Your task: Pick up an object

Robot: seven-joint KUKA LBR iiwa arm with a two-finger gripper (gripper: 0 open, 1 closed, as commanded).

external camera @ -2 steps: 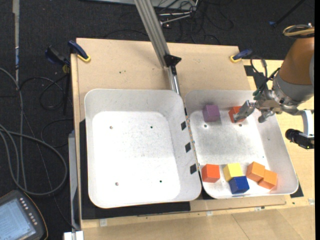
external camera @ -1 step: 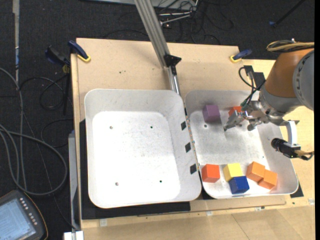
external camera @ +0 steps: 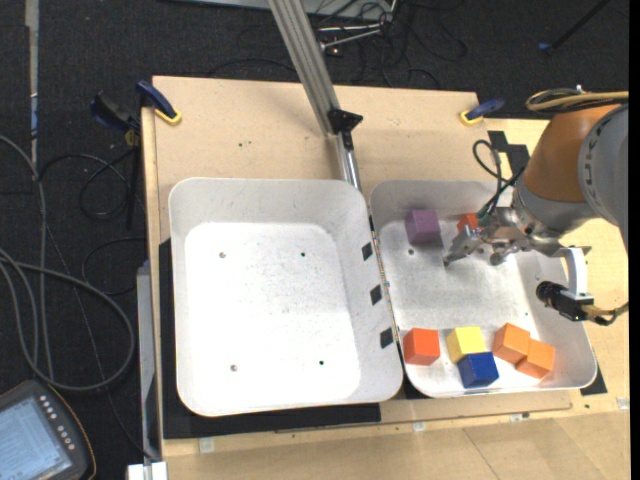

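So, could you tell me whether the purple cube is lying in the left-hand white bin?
No, the purple cube lies in the right white bin, near the gripper.

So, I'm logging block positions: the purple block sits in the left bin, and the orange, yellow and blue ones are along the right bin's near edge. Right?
Not quite. The purple block sits in the right bin, near its far end, not the left bin. The camera view shows it. The orange, yellow and blue blocks do lie along the right bin's near edge.
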